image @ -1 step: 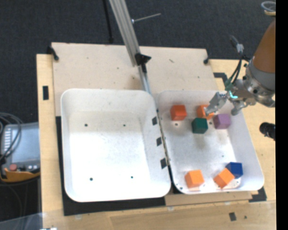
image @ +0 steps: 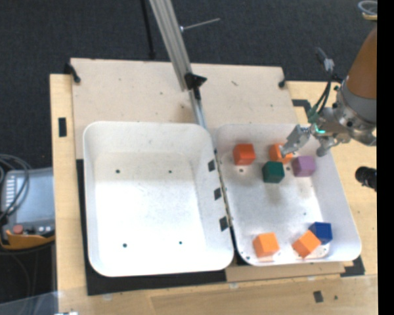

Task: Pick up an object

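Note:
The right bin [image: 335,195] holds several small cubes. Along its far side lie an orange cube [image: 243,153], a second orange cube [image: 276,153], a dark green cube [image: 272,172] and a purple cube [image: 304,165]. Two more orange cubes [image: 266,244] [image: 306,243] and a blue cube [image: 322,231] sit near the front edge. My gripper [image: 308,143] hangs over the bin's far right part, just above the purple cube. Its fingers are spread open with nothing between them. The left finger [image: 294,138] overlaps the second orange cube's right edge.
The left bin [image: 151,195] stands beside the right one, their walls meeting at the middle. A slanted metal rail [image: 174,38] runs from the top toward the bins' far junction. Cables and a control box [image: 20,209] lie off the bench at left.

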Controlling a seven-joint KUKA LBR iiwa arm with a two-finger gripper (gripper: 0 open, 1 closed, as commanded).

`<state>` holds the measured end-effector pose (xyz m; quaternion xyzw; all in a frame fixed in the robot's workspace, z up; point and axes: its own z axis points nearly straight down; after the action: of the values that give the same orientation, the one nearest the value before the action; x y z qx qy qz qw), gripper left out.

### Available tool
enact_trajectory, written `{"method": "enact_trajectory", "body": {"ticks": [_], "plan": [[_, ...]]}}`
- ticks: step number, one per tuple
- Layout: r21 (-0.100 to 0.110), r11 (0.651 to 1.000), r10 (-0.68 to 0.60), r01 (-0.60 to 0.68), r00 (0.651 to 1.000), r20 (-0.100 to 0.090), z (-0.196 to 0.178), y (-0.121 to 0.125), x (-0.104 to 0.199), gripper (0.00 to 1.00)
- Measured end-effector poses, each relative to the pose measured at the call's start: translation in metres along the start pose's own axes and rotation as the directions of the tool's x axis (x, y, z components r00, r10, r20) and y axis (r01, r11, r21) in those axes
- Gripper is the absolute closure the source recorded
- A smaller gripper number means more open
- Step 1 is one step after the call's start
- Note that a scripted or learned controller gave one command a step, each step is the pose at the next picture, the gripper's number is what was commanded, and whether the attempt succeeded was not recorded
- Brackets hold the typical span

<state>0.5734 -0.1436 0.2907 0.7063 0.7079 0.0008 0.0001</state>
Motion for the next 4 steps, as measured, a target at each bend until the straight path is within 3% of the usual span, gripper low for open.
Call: {"method": "enact_trajectory", "body": {"ticks": [3, 4], "plan": [[0.007, 1.0, 0.006, -0.006, 1.0, 0.003, 0.153, -0.018, 0.002, 0.0], [-0.004, 1.0, 0.015, -0.015, 1.0, -0.001, 0.139, -0.015, 0.002, 1.0]]}}
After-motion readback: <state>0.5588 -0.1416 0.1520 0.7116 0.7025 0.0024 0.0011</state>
